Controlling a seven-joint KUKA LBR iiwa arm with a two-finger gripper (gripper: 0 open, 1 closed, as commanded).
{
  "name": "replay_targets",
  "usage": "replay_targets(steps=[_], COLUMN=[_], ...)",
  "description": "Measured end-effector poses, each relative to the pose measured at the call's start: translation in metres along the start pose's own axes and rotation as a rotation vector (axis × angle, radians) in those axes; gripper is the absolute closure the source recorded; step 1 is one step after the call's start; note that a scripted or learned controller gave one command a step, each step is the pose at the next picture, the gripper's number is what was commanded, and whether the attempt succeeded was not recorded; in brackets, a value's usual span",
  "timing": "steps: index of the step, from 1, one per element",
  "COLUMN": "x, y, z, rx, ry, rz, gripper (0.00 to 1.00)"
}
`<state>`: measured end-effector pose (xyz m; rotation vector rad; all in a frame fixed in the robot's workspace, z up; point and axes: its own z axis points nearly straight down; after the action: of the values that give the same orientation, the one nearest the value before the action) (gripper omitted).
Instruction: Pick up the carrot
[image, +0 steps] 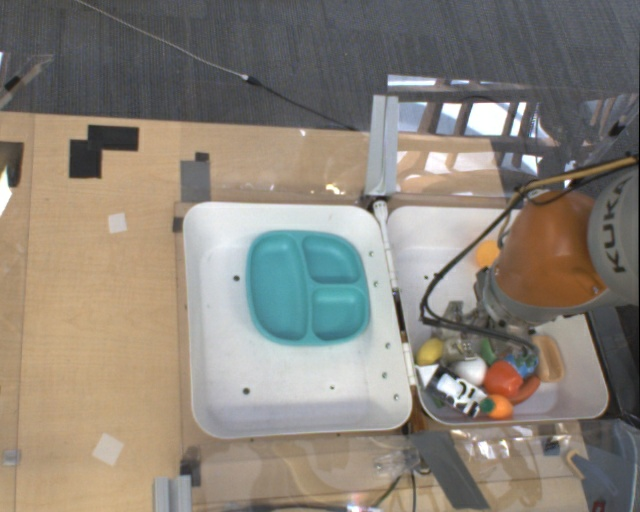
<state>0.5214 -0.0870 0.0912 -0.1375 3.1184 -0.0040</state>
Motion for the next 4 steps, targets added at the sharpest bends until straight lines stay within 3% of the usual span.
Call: replay_targets(steps=[1, 2, 3, 4], x=[-0.04, -0.039, -0.07, -0.093], y=[-0.06, -0.058, -0.059, -0.061], z=[-0.172, -0.167, -0.06, 0.003], rx=[0.005, -0.001, -0.007, -0.001], ry=[-0.003, 0.007, 0.022, 0.004], rz=[-0.019, -0.022, -0.06, -0.001], gripper=[1.0, 0.0, 0.0, 0.0])
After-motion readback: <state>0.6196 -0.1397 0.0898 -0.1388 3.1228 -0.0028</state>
